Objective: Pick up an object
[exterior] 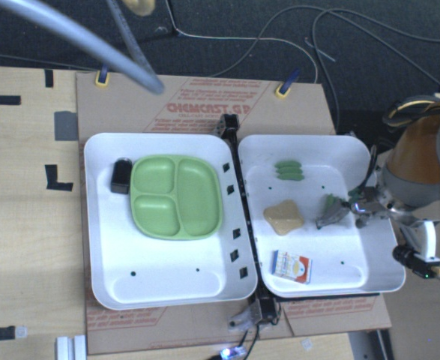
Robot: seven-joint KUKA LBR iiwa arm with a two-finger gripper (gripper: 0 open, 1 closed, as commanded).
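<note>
Nothing is lifted yet: the gripper (pixel 330 214) sits low over the right bin (pixel 354 150) near its right edge, and I cannot tell how its claw stands. That bin holds three candidates: one green piece (pixel 288 171) near the far edge, one tan block (pixel 283 217) mid-floor, one small carton (pixel 290 266) by the near edge. The left bin (pixel 107 276) holds one green divided plate (pixel 177 197) and one black object (pixel 121 176) toward its left edge.

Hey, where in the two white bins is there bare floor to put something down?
Left bin: a wide bare strip along the near wall, below the green divided plate. Right bin: the near-right corner beside the small card box. It is crowded mid-right, around the tan piece, green pod and the tool.
</note>
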